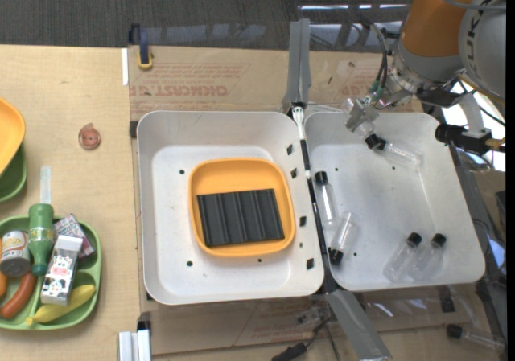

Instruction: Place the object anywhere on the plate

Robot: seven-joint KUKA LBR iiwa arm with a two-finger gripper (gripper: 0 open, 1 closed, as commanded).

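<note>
An orange plate (241,208) sits in the middle of the left bin (161,215). A dark grey ridged slab (241,217) lies flat on the plate. My gripper (358,114) hangs over the far left corner of the right bin (451,190), well away from the plate. Nothing shows in it. Just below it lies a clear vial with a black cap (390,149).
More clear black-capped vials lie in the right bin: one along its left wall (324,194), one near the front left (341,237), two at the front right (414,255). A green tray of toy food (48,271) stands on the bench at left.
</note>
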